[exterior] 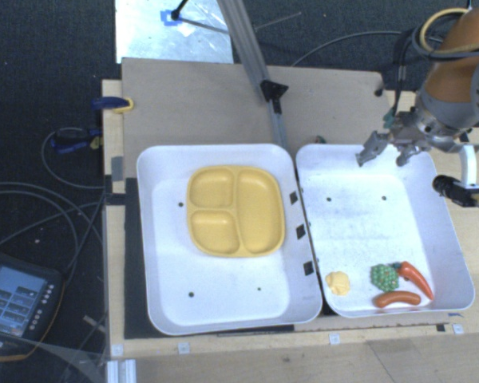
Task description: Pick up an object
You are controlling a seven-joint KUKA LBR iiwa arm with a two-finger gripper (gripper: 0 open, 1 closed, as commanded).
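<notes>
My gripper hangs over the far edge of the right bin, its two fingers spread open with nothing between them. Far from it, at that bin's near right corner, lie a small yellow piece, a green broccoli-like piece, an orange carrot and a reddish sausage. The carrot touches the green piece, and the sausage lies just in front of both.
The left bin holds a yellow divided plate. A grey pole slants across the bench behind the bins. Cables and a handheld pendant lie on the floor to the left.
</notes>
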